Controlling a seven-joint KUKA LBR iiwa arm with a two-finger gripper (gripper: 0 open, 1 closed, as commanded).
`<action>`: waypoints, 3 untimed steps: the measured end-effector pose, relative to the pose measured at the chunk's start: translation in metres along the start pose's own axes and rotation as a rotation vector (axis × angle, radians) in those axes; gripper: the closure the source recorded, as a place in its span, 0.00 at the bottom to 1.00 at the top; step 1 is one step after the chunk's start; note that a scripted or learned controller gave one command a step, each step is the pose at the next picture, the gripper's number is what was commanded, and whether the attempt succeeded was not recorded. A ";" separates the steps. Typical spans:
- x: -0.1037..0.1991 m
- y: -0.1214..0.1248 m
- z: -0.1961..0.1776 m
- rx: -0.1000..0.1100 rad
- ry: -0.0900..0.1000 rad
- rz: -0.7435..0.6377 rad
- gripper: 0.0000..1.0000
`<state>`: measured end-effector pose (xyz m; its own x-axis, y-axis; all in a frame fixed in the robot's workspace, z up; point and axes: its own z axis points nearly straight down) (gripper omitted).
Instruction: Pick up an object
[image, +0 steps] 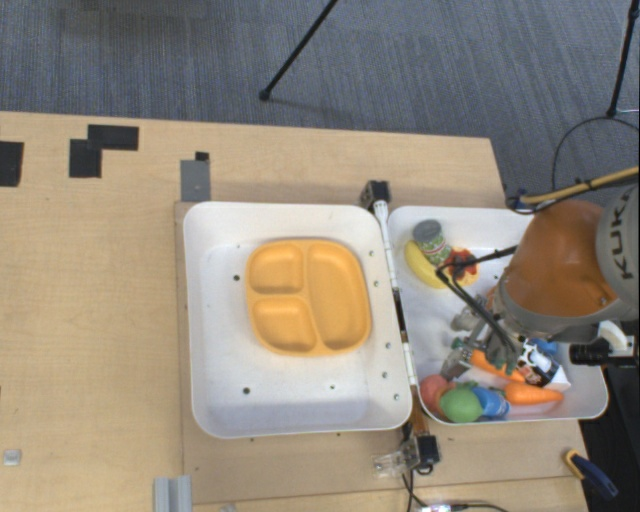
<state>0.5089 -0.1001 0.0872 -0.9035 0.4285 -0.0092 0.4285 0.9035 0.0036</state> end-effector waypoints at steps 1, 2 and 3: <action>-0.002 0.002 -0.011 -0.003 -0.007 0.003 1.00; 0.035 0.043 -0.098 0.001 0.004 0.175 1.00; 0.033 0.044 -0.108 -0.001 -0.001 0.175 1.00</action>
